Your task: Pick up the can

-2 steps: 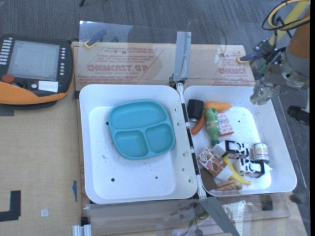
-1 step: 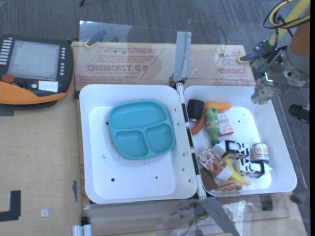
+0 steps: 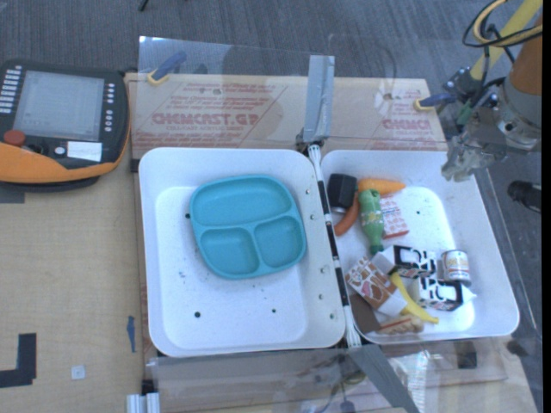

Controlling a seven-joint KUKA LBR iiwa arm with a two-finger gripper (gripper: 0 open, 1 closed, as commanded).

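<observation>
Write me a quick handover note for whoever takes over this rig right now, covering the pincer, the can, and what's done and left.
Pincer: above the right bin's upper right corner, holding nothing visible.
Can: lying in the right bin, right side, beside black-and-white packaging, a banana lower left.
Left bin: holds the teal divided plate.
Done: nothing yet; can not grasped.
Left: bring the pincer down and toward the camera onto the can, grip, lift. The clutter close by may hinder the grasp.
</observation>
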